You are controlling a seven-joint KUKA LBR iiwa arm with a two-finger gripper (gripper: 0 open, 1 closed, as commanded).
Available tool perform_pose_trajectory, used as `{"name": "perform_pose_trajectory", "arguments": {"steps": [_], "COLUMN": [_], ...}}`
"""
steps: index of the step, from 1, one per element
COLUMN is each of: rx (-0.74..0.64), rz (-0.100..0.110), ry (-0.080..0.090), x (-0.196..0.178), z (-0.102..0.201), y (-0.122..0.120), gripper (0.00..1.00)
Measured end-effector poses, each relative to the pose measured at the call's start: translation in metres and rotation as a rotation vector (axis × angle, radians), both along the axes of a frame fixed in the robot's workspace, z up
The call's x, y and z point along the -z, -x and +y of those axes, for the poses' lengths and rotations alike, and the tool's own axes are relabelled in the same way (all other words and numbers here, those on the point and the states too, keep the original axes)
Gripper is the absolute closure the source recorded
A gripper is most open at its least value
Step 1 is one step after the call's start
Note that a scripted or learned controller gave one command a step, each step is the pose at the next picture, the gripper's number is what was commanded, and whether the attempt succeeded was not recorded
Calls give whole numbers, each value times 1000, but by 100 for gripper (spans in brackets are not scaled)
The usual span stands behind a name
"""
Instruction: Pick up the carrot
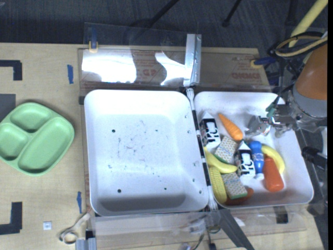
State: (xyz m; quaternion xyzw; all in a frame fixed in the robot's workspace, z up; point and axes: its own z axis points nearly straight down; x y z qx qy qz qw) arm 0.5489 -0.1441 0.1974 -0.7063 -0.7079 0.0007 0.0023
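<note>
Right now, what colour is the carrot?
Orange, seen in the camera view: the carrot lies in the right bin.

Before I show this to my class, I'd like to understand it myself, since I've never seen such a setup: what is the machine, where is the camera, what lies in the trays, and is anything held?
This is one picture from a camera fixed above a wooden bench, looking down at a slant. The grey machine with an orange band entering from the right is a robot arm; its gripper is the metal part at its tip. Two shallow white bins sit side by side. The left bin has a bare, speckled floor. The right bin holds toy food and small items: a carrot, bananas, a blue bottle, an orange bottle, sponges. The gripper hangs just right of the carrot, apart from it, and nothing is seen between its fingers. I cannot tell whether they are open. A green divided plate lies on the bench at left.
</note>
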Motion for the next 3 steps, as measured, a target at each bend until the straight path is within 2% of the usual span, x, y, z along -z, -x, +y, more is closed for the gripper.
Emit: {"name": "perform_pose_trajectory", "arguments": {"steps": [1,2,3], "rx": [-49,-48,307], "rz": [-1,-1,-1], "ry": [1,-1,4], "x": [87,79,27], "z": [38,38,1], "y": [-45,-46,-102], "gripper": [0,100,100]}}
